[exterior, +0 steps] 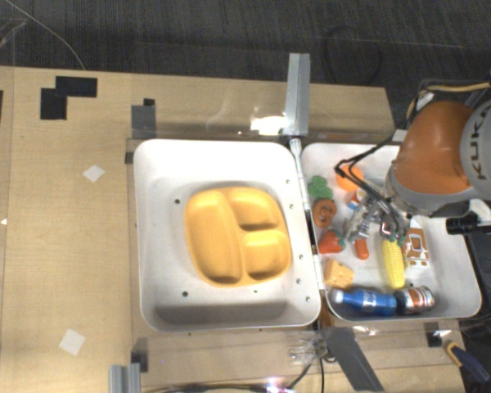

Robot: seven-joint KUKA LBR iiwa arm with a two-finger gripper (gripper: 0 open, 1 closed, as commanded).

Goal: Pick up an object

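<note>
The end effector (368, 226) sits low in the right bin (466, 289), among small items; its metal parts blend with the clutter, so whether it is wide, narrow or holding anything cannot be told. On the desk (57, 244), the left bin (159, 301) holds a yellow divided tray (237, 234), fully visible. In the right bin, from left: a green toy (319, 188), a round orange-brown item (325, 211), a red piece (332, 241), a cheese wedge (338, 273), a blue can (382, 300) lying on its side, and a corn cob (392, 264). The arm (432, 155) enters from the right and angles down-left; its orange band covers the bin's upper right portion.
</note>
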